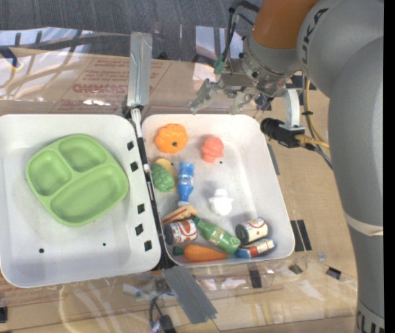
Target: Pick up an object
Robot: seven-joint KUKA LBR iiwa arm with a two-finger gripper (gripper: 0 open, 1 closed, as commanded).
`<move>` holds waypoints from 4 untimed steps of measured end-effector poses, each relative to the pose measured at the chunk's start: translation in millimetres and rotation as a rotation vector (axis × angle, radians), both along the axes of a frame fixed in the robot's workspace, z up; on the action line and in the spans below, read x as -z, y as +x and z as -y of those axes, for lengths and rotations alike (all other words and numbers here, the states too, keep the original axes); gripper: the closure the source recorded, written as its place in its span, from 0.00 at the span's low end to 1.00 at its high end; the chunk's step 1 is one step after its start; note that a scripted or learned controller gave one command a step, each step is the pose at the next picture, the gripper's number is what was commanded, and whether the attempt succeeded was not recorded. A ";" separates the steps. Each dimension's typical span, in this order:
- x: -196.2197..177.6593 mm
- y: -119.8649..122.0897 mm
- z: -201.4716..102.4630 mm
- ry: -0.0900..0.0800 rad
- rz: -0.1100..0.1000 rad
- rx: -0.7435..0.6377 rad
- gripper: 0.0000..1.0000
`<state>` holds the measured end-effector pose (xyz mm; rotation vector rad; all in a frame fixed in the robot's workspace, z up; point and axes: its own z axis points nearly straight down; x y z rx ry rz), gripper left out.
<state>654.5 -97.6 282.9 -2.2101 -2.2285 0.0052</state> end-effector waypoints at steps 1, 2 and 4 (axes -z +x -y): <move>-7.0 -52.1 -21.8 -0.001 0.000 0.129 0.00; 110.5 -97.2 -4.8 0.000 -0.003 0.026 0.00; 151.0 -174.2 50.6 0.000 0.001 0.431 0.00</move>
